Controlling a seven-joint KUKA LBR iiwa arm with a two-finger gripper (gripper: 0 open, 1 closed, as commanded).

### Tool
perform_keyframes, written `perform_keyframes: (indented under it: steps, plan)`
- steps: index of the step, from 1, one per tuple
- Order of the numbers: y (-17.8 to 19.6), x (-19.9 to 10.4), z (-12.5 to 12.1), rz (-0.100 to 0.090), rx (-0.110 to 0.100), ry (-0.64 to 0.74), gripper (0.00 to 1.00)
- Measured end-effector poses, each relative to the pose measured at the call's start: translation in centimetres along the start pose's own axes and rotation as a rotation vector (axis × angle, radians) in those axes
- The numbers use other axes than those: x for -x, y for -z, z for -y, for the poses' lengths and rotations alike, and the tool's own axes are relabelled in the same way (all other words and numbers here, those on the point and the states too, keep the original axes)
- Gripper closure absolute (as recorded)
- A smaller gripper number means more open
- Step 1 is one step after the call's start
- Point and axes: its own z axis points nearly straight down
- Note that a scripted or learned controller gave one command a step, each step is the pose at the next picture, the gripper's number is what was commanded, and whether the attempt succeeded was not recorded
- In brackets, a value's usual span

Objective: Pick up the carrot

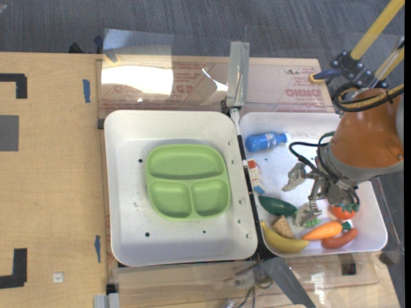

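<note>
Grey carpet floor (192, 5) lies far; a tan wooden bench (51, 172) with black marks spreads left

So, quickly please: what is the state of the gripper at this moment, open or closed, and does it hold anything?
Gripper: fingers spread open, holding nothing; it hangs in the right white bin, just above the orange toy carrot.

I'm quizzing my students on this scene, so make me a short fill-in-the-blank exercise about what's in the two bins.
1. The green divided plate lies in the ____ bin.
2. The carrot lies in the right bin, its colour ____.
3. The yellow fruit at that bin's front edge is a ____.
4. The gripper hangs over the ____ bin.

Missing words: left; orange; banana; right
</note>
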Motion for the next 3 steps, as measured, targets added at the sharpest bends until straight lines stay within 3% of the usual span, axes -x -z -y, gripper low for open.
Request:
perform_keyframes:
  steps: [1, 2, 3]
  plan:
    - [6.8, -0.8, -6.2, -0.001, -0.002, -0.373, 0.00]
    - [9.3, 1.5, -9.5, -0.003, -0.003, -0.605, 0.00]
    - [9.6, -2.7, -18.3, -0.011, -0.002, -0.497, 0.00]
